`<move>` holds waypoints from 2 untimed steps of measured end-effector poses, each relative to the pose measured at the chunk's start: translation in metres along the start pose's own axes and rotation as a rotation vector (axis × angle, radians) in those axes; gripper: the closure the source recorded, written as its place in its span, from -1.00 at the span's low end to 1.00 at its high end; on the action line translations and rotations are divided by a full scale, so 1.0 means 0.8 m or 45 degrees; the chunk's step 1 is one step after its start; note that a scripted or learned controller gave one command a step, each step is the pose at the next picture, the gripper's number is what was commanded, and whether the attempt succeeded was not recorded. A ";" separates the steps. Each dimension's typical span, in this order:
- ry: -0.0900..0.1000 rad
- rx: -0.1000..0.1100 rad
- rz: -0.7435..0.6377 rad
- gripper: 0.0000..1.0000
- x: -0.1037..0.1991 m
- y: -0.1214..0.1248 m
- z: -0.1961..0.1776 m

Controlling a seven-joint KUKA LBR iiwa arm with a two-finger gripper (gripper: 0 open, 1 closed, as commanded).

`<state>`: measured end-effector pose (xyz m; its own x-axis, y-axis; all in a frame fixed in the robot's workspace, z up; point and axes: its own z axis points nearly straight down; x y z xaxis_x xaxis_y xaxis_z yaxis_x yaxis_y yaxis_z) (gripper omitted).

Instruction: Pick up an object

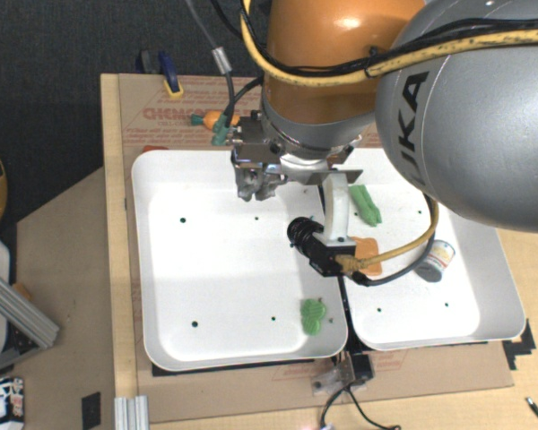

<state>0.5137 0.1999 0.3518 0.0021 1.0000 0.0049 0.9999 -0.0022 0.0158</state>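
My gripper (256, 186) hangs over the back middle of the left bin (188, 267), above bare white floor. A small green lump (313, 315) lies in that bin's front right corner, well in front of the gripper. In the right bin (448, 316) a long green piece (368, 204) lies near the back. An orange piece (368, 247) sits by the divider, and a small white cylinder (436, 259) lies to its right. I see nothing hanging under the gripper.
The arm's big orange and grey body (359, 70) covers the back of both bins. A black fitting with a yellow cable (316, 245) hangs over the divider. A blue clamp (170, 74) and an orange-green item (217, 122) sit on the cardboard behind the bins.
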 end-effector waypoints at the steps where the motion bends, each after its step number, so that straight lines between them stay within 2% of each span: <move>1: -0.002 0.017 -0.009 1.00 0.033 -0.045 -0.018; 2: -0.005 0.015 -0.006 1.00 0.032 -0.042 -0.030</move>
<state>0.4795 0.2253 0.3752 -0.0025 1.0000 0.0011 1.0000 0.0025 0.0042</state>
